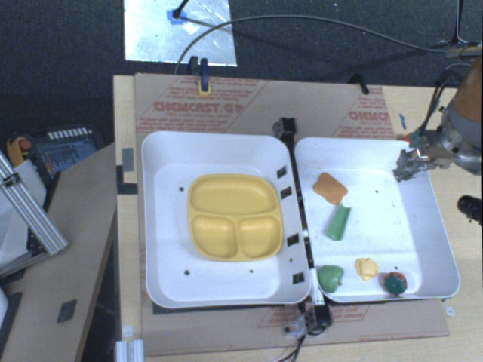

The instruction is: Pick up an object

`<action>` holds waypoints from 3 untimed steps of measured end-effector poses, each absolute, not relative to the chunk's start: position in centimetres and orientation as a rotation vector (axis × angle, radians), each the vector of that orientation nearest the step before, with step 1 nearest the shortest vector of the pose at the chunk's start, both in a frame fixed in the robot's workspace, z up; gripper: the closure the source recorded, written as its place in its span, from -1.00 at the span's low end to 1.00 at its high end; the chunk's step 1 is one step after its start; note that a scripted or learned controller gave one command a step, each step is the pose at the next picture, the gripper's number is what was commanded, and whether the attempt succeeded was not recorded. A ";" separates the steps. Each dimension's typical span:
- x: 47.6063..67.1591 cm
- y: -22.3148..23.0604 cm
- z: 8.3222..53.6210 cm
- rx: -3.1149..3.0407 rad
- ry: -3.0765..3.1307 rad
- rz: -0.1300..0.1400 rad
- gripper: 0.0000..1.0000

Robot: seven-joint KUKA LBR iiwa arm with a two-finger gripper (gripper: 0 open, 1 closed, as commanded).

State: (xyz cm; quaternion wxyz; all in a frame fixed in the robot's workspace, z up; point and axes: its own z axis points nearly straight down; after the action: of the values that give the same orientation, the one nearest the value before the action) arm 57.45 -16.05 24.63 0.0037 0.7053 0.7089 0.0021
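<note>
White plastic bins sit side by side; the gripper (408, 164) hovers at the right bin's (423, 225) upper right edge, whether wide or narrow I cannot tell. Nearest lies the orange piece (330, 188), well off to its left; the green cylinder (338, 222) below runs top-to-bottom, slightly tilted.

- Left bin (162, 202) holds a yellow divided tray (232, 216)
- Right bin (423, 236) holds an orange piece (330, 188), green cylinder (338, 222), green lump (330, 277), yellow piece (366, 268)
- Gripper (407, 164) above the right bin's far right rim
</note>
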 end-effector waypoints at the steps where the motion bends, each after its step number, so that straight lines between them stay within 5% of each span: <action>1: 56.4 -11.5 23.6 2.213 2.231 0.003 1.00; 3: 55.4 -0.8 22.5 2.211 2.233 0.004 1.00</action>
State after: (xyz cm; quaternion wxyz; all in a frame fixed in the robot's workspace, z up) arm 55.38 -0.78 22.46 -0.0005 0.7036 0.7106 0.0012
